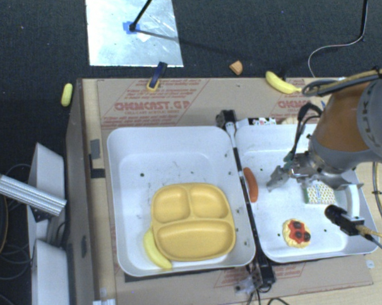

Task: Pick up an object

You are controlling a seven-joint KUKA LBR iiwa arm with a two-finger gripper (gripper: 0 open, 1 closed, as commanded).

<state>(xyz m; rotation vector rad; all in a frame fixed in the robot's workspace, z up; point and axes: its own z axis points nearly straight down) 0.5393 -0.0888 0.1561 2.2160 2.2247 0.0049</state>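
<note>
Your left bin (126, 183) carries a yellow divided tray (192, 219) with a toy banana (155, 250) wedged at its lower-left edge, awkward to reach. In the right bin (271, 243), an orange sausage-shaped toy (250, 184) lies just beside the dividing wall: a descent there risks clipping that wall. The gripper (279, 174) sits low, near the sausage, with nothing between its parted fingers. The arm enters from the right, wrist bent down over a patterned card (319, 193); a small pizza toy (296, 232) lies below.
</note>
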